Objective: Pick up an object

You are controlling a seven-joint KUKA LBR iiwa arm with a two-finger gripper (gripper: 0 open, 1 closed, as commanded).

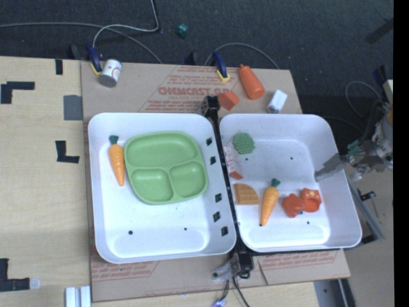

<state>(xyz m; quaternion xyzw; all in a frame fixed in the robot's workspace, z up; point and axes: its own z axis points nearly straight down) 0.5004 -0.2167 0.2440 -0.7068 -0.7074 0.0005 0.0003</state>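
Observation:
The right bin (319,235) holds a toy carrot (269,202), a waffle piece (245,194), a red-orange tomato-like lump (301,202), a green broccoli-like piece (243,143) and a small red scrap (234,173). In the left bin (102,222) lie a green divided plate (166,167) and a second carrot (116,160). My gripper (329,166) reaches in over the right bin's right rim, above and right of the tomato-like lump, touching none of the objects. Nothing is seen in it.
On the cardboard behind the bins lie an orange sausage-shaped toy (251,82), an orange block (228,99), a white cube (277,100) and a small can (110,72). Blue clamps (222,69) and cables sit at the back edge.

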